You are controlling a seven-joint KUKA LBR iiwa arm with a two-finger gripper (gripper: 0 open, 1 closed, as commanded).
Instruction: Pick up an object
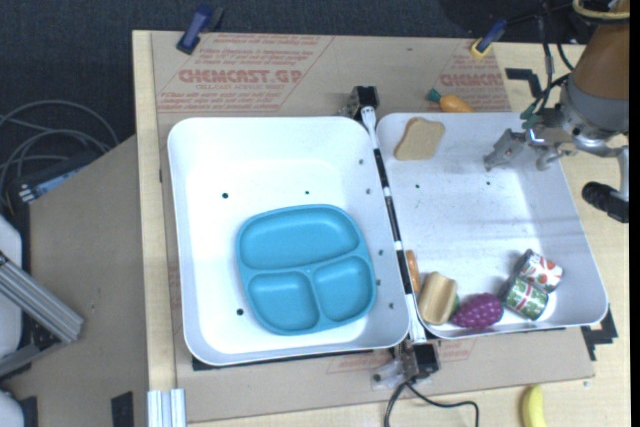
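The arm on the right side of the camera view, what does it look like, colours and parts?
The arm is a rounded grey body with a broad orange-brown band above the wrist and a pale ring at its top. Below sits a silvery metal wrist section, and the hand is grey metal with two thin fingers. Dark cables run alongside it.

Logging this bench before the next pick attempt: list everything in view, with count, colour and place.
Shallow plastic bins: two, white, side by side on the bench.
Divided plastic tray: one, light blue, left bin.
Toast-shaped slice: one, tan, right bin's far left corner.
Bread-like piece: one, tan, right bin's near edge.
Grape bunch: one, purple, beside it.
Small printed cans: two, red, green and white, near right corner.
Gripper: one, grey, over right bin's far right side.
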